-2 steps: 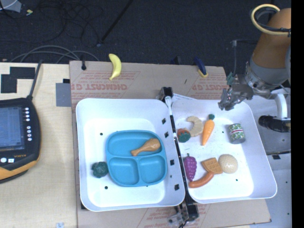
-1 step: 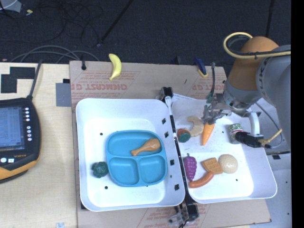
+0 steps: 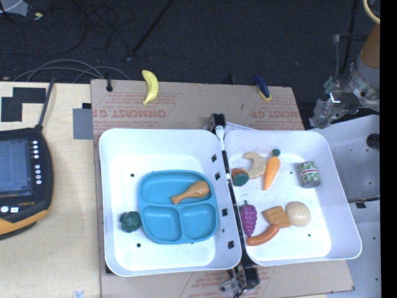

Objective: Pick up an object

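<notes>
The arm's gripper [image 3: 327,107] hangs at the far right, beyond the right bin's [image 3: 335,160] far corner and well apart from every toy; whether it is released or clenched I cannot tell. In that bin lie a carrot [image 3: 271,172], a green can [image 3: 308,174], a purple grape bunch [image 3: 248,219], a bread roll [image 3: 298,213] and a sausage [image 3: 263,235]. The left bin [image 3: 124,154] bears a blue divided tray [image 3: 180,219] with a drumstick [image 3: 191,192] in its far compartment

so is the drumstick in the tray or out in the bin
In the tray: the drumstick lies in the top compartment of the blue tray, inside the left bin.
</notes>
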Robot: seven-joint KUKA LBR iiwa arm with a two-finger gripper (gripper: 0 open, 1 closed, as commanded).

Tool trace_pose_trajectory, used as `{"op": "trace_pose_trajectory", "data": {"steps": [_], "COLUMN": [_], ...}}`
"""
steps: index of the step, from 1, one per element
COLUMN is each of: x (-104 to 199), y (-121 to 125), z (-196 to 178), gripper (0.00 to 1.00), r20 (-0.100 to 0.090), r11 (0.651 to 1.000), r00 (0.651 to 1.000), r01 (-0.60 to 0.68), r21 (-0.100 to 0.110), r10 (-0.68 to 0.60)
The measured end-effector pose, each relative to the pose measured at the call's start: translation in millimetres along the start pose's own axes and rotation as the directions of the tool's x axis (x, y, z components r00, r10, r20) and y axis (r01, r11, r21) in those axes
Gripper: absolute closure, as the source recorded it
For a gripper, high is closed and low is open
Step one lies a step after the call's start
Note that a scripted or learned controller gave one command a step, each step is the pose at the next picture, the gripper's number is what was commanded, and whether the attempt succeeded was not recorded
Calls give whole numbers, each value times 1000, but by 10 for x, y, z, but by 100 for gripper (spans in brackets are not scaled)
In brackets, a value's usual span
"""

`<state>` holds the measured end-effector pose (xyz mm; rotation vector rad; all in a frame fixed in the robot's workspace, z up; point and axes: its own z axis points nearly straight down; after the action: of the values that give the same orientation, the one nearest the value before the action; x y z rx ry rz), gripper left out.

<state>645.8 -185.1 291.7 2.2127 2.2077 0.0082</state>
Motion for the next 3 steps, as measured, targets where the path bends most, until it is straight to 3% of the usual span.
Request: {"op": "trace_pose_trajectory", "data": {"steps": [1, 2, 3], "x": [286, 881, 2003], "y": [-686, -563, -717], "z": [548, 2102, 952], "gripper": [100, 100, 100], "r20": [-11, -9, -13], "r11": [1000, 1000, 1000], "r00": [1000, 1000, 1000], "r01": [-1, 6, 14], "r21": [25, 18, 10], "r10": [1, -6, -14]}}
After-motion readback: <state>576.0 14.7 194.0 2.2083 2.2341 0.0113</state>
